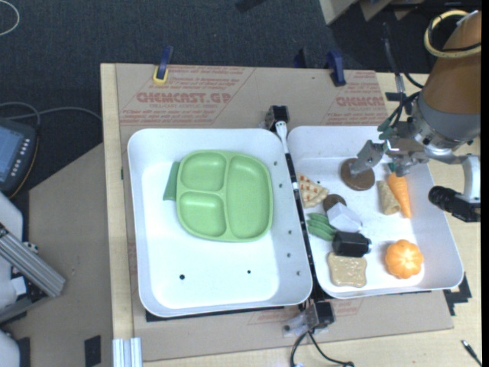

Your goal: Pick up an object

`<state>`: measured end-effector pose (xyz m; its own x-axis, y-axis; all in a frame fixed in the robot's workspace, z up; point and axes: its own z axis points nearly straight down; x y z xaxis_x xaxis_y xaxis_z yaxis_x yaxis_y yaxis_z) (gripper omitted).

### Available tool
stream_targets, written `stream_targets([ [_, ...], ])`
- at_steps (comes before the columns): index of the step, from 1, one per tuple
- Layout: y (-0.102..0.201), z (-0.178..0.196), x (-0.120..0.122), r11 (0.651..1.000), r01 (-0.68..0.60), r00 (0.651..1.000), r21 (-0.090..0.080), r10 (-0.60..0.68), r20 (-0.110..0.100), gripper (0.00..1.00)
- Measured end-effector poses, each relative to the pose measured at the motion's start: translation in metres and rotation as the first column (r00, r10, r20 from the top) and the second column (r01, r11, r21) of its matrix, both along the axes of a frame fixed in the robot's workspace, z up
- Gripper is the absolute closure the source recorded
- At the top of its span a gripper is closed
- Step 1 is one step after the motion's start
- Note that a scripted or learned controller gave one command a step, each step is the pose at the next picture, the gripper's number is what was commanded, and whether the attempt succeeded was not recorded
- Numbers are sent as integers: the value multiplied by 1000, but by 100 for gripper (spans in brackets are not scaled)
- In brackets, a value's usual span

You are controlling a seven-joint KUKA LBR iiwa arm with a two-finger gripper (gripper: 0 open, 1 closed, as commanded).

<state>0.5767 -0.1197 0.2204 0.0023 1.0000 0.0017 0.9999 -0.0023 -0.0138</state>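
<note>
As the arm reaches in, jaws low over right bin, near carrot

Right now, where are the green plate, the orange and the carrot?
green plate (226, 196): camera view, middle divider ridge.
orange (403, 258): camera view, centre of the fruit.
carrot (399, 193): camera view, middle of its body.

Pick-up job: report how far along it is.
Done: the arm has reached the right bin, with the gripper low at its far side, close to the brown round piece and the carrot. In hand: nothing visibly lifted; the orange, toast and black item lie on the bin floor. Left: grasp one object and raise it. The green divided plate sits in the left bin.
</note>
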Motion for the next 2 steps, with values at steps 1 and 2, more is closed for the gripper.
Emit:
stream_targets([
  [1, 0, 8, 3, 1000, -3, 1000, -2, 3, 15, 0],
  [2, -3, -48, 11, 1000, -2, 1000, 0, 2, 8, 0],
])
